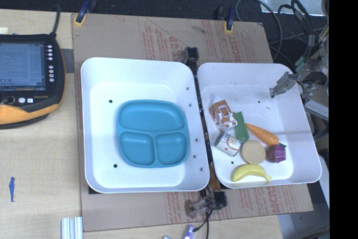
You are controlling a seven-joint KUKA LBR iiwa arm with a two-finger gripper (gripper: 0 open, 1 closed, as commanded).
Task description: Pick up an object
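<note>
The right bin [291, 115] holds several small items near its front left. Among them are an orange and white packet [221, 113], a green bar [240, 126], a carrot [262, 133], a tan disc [253, 151], a purple piece [276, 153] and a banana [250, 174]. A second small packet [228, 143] lies beside the disc. My gripper [281, 87] is over the bin's back right corner, well away from the items, and nothing shows in it.
The left bin [95, 120] holds a blue divided plate [152, 132]. A tablet pendant [25, 73] lies on the bench at the far left. Cables and clamps sit behind the bins at the back right.
</note>
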